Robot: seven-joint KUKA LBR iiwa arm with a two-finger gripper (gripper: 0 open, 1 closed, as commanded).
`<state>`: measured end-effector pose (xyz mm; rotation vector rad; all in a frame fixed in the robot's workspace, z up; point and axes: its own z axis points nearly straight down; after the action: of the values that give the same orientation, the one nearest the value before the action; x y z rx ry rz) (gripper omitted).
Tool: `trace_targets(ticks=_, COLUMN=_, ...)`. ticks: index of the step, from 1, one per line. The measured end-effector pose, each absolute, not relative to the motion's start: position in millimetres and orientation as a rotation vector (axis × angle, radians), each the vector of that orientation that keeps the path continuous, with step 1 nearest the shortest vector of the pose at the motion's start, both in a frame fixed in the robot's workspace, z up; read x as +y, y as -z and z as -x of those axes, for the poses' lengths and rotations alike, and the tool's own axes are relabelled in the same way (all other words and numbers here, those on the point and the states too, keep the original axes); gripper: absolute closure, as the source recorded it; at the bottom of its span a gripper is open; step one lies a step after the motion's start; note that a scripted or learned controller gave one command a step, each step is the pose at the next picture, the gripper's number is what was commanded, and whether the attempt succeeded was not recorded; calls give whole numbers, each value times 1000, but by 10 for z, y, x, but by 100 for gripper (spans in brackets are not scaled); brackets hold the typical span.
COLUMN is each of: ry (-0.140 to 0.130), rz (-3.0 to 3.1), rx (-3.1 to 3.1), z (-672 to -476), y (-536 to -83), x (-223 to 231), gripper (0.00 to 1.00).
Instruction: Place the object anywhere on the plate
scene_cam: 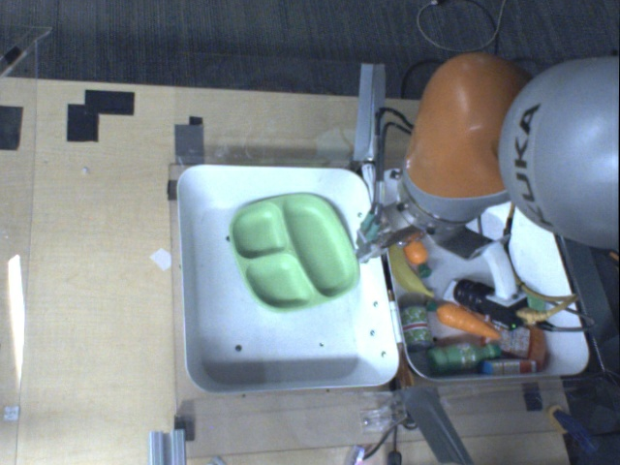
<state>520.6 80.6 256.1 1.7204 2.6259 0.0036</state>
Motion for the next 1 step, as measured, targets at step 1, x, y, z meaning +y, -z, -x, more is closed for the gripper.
trace_targets(ticks=1, ry=-4, rz=-1608, rx=2697, z=-5770, y=-2313, x=1365, gripper=100)
